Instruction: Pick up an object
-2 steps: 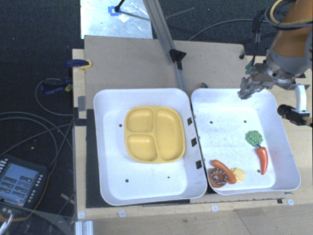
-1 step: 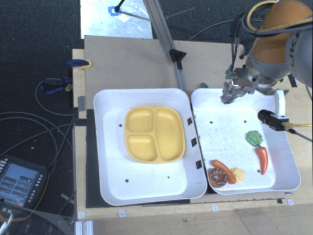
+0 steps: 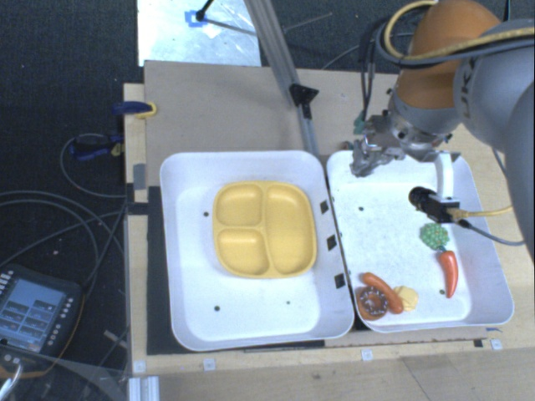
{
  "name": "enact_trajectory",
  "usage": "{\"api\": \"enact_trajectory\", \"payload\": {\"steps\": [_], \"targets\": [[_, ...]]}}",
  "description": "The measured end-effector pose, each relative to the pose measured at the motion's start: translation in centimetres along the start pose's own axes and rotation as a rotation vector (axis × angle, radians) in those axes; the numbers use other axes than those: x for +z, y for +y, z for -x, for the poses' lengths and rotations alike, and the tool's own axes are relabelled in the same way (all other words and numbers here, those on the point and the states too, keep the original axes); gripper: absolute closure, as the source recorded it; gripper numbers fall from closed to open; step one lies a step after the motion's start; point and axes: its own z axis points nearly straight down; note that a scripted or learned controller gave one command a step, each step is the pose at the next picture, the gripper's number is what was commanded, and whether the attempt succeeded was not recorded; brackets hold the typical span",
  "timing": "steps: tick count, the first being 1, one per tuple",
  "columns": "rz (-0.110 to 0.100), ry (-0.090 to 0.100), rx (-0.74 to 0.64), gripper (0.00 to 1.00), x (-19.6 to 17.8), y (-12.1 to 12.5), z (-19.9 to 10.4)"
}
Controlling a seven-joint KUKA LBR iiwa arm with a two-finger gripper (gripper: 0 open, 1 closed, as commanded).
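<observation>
Robot gripper [image 3: 365, 162] hovers at twelve o'clock over the right bin [image 3: 384, 232]; its grip state cannot be told. Toy carrot [image 3: 449, 272] lies at four o'clock.

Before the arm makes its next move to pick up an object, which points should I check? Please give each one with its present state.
1. Objects present in right bin: ok; carrot, sausage, doughnut.
2. Pincer over right bin: ok, at its far left corner.
3. Pincer above an object: not ok; the toys lie near the front.
4. Pincer holding something: cannot tell.
5. Yellow plate out of the way: ok, in left bin.
</observation>
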Motion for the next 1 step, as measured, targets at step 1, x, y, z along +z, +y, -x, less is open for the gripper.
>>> {"api": "enact_trajectory", "payload": {"steps": [1], "targets": [[0.001,0.001,-0.002,1.00,0.31,0.45,-6.12]]}}
